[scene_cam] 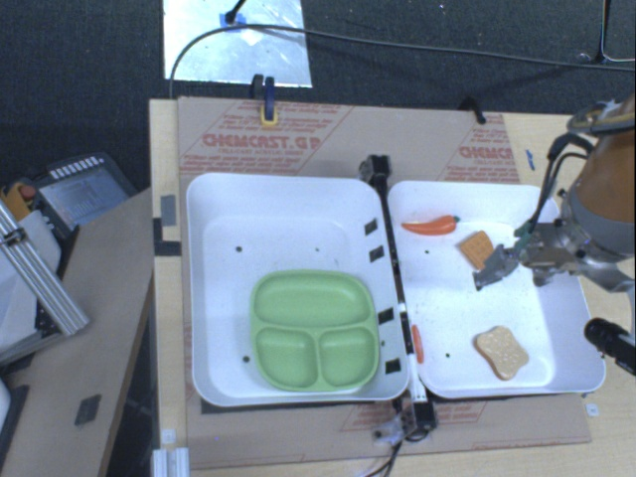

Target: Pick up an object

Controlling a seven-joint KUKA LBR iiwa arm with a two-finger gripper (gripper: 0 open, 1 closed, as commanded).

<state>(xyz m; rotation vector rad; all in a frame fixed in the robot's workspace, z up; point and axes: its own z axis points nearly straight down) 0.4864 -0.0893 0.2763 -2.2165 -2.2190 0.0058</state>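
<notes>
Red "CHEMCAST GP" print on brown cardboard sheet point(260, 139) under bins. Grey claw point(494, 269) w/ fingers apart, empty, just beside small tan square cracker point(476, 248) in right white bin point(556, 366).

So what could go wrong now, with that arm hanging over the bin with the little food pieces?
The tool sits right beside the cracker, so it may nudge the piece aside instead of taking it. The cracker looks thin and flat, which could let it slip out of a grip. The carrot lies close by and might get bumped as well.
</notes>
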